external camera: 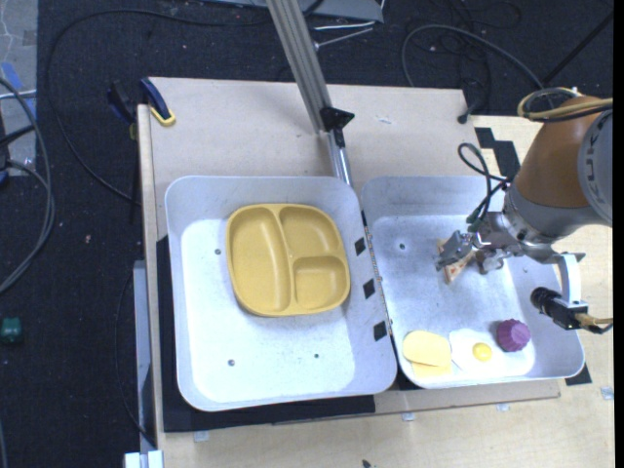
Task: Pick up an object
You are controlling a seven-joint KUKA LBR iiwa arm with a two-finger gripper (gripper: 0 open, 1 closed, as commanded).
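Room: dark carpeted floor strewn with black cables around a pale wooden bench (253, 125); a metal pole (302, 52) slants down from the upper centre of the frame to the seam between the bins.
Surface, left bin (195, 359): shallow, white, speckled floor; holds a yellow compartment tray (289, 259), three wells, lying flat at the bin's upper middle.
Surface, right bin (409, 300): shallow, white, at the right centre of the frame; small items sit in a row along its lower edge.
Item 1: yellow slab (427, 349), lower left of the right bin, flat; judged light and stiff, probably food-shaped plastic; low profile leaves little to pinch, best taken across its short sides.
Item 2: white piece with yellow centre (475, 350), just beside the slab, touching or nearly so; resembles a toy fried egg; judged thin, light, likely slippery on the bin floor.
Item 3: purple cup-like piece (512, 334), just right of the egg piece; stands taller than its neighbours; judged light, rigid, the easiest hold, taken across its sides.
Arm (561, 178): grey with orange band, enters from the right of the frame.
Gripper (456, 258): low over the upper middle of the right bin, well apart from the row of items; too small and cluttered to tell how the pincer stands, nor whether anything is in it.
Clearance: bare floor beneath and left of the gripper; the bin's lower wall crowds all three items.
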